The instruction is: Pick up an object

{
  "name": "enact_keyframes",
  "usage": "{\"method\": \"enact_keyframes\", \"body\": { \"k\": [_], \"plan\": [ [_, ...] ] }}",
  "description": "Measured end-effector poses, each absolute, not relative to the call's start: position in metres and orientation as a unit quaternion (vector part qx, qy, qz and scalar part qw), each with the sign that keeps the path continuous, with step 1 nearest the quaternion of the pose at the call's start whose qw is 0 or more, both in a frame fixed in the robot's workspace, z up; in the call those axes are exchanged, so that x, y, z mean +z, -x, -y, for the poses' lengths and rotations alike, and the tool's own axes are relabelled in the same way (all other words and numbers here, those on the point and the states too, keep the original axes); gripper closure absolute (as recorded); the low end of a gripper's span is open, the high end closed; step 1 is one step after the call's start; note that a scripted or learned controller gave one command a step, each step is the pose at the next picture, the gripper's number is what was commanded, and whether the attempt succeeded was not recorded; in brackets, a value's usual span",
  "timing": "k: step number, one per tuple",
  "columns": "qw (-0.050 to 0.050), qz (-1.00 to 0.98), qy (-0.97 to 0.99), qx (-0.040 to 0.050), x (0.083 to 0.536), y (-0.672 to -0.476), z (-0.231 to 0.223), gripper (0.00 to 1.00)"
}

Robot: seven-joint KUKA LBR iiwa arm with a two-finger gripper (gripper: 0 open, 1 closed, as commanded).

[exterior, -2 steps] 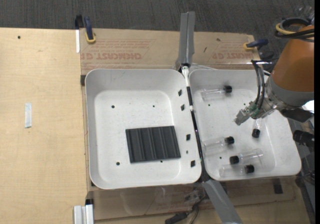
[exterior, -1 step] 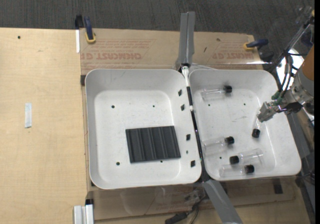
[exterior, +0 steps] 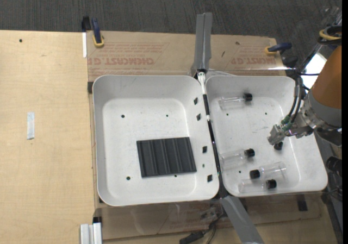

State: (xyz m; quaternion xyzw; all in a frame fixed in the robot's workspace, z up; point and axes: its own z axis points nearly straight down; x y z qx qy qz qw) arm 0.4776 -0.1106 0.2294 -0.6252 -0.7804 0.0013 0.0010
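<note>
Vial (exterior: 237, 157) just below-left of gripper (exterior: 275, 138).

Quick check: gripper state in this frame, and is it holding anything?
Gripper: over the right bin; open or closed cannot be told, and nothing visibly held.

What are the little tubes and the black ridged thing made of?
The tubes look like clear plastic, maybe glass: the white bin shows through them, and their caps are black. The ridged tray looks like matte dark plastic or rubber, with no shine.
</note>
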Motion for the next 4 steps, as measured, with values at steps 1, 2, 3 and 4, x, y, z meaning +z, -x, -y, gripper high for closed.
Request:
{"method": "enact_keyframes", "body": {
  "k": [1,2,3,4],
  "plan": [
    [0.000,0.618,0.786,0.0016,0.285,-0.478,0.114,1.00],
    [0.001,0.473,0.881,0.0026,0.264,-0.477,0.189,1.00],
    [0.001,0.495,0.869,0.0026,0.219,-0.546,0.171,1.00],
    [0.001,0.496,0.868,0.0048,0.227,-0.546,0.171,1.00]
  ]
}}
